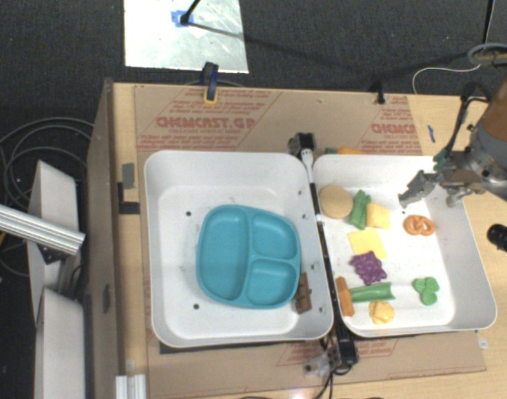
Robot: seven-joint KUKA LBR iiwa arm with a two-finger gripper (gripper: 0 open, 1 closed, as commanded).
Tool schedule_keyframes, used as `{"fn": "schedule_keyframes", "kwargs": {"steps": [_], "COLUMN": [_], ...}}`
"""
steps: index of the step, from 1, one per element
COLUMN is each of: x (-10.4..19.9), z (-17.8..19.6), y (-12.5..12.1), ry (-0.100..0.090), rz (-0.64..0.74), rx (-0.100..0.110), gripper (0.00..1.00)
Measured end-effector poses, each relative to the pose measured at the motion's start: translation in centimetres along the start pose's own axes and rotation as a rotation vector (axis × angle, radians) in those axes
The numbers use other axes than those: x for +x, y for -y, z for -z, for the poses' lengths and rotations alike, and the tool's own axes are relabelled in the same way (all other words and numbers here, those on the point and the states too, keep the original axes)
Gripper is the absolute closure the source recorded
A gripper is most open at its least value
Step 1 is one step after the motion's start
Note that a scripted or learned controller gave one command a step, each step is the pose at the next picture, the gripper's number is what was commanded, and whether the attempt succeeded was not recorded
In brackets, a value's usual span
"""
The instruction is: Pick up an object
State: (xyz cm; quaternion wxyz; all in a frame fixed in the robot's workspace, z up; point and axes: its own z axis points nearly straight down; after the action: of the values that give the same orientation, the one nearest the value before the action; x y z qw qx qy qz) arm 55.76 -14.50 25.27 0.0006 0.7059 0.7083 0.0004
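Observation:
The right bin [474, 281] holds several toy foods: a tan bun [337, 200], a green piece [360, 209], yellow pieces [366, 241], purple grapes [368, 266], a carrot [344, 296], a green pod [371, 291], broccoli [425, 289] and an orange pretzel [418, 224]. My gripper [432, 194] hangs over the bin's back right part, just above and behind the pretzel. Its fingers [411, 191] are spread open with nothing between them.
The left bin [170, 223] carries a blue divided plate [248, 256] and a small brown piece [303, 293] by the dividing wall. An orange item [350, 150] lies behind the right bin's back rim. Cables run at the far right and left.

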Motion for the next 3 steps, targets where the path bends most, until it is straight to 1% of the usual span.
{"fn": "schedule_keyframes", "kwargs": {"steps": [1,2,3], "x": [3.0,5.1,4.7], "z": [-16.7,-16.9,-16.9], "y": [1.4,4.9,5.4], "ry": [-0.004,-0.003,-0.001], "rz": [-0.001,-0.002,-0.003], "rx": [0.012,0.005,0.003], "gripper": [0.00,0.00,0.00]}}
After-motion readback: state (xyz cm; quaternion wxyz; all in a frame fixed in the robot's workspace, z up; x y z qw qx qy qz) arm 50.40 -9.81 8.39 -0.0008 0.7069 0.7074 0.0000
